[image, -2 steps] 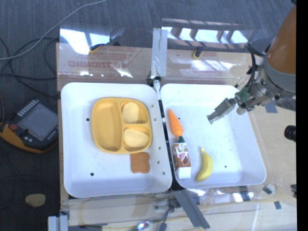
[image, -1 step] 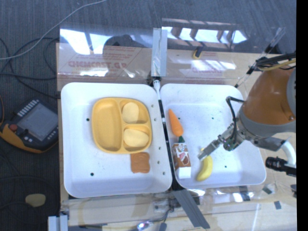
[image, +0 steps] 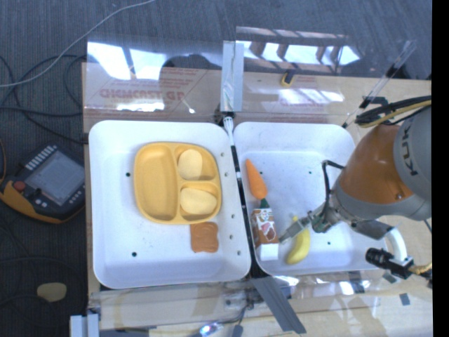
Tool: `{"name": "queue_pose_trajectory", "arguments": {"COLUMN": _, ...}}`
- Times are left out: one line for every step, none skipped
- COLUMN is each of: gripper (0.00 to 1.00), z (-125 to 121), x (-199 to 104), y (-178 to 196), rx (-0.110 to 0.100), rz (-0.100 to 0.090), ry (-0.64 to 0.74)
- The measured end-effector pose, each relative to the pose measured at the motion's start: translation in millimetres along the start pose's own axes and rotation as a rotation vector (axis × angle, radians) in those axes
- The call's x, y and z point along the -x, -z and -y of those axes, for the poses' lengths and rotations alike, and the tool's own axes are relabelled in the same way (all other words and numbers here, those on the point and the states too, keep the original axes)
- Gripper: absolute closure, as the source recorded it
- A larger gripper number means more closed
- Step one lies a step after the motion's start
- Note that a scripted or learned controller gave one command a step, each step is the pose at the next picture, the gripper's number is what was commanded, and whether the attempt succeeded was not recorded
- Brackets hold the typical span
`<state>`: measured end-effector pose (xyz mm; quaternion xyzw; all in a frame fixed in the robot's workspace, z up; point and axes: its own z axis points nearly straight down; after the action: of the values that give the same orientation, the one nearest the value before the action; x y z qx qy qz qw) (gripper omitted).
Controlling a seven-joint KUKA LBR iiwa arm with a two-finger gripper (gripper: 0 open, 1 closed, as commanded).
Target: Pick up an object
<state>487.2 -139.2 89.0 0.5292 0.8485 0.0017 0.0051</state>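
In the right bin (image: pixel 295 146) lie an orange carrot (image: pixel 255 179), a small brown and white carton (image: pixel 264 225) and a yellow banana (image: pixel 299 247). My gripper (image: pixel 303 225) is low in this bin, right above the banana's upper end and just right of the carton. The grey arm with its orange band (image: pixel 375 170) comes in from the right and hides the bin's right part. I see nothing lifted off the bin floor.
The left bin (image: pixel 112 209) holds a yellow divided tray (image: pixel 158 181) with two pale round items in it, and a brown slice (image: pixel 205 237) lies just below the tray. A ridge between the bins runs close to the carton.
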Motion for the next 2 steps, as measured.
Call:
{"name": "queue_pose_trajectory", "arguments": {"gripper": 1.00, "z": -2.1, "x": -0.4, "y": 10.1, "rx": 0.004, "rz": -0.001, "ry": 0.000}}
{"name": "queue_pose_trajectory", "arguments": {"gripper": 0.00, "z": -2.1, "x": -0.4, "y": 10.0, "rx": 0.004, "rz": -0.001, "ry": 0.000}}
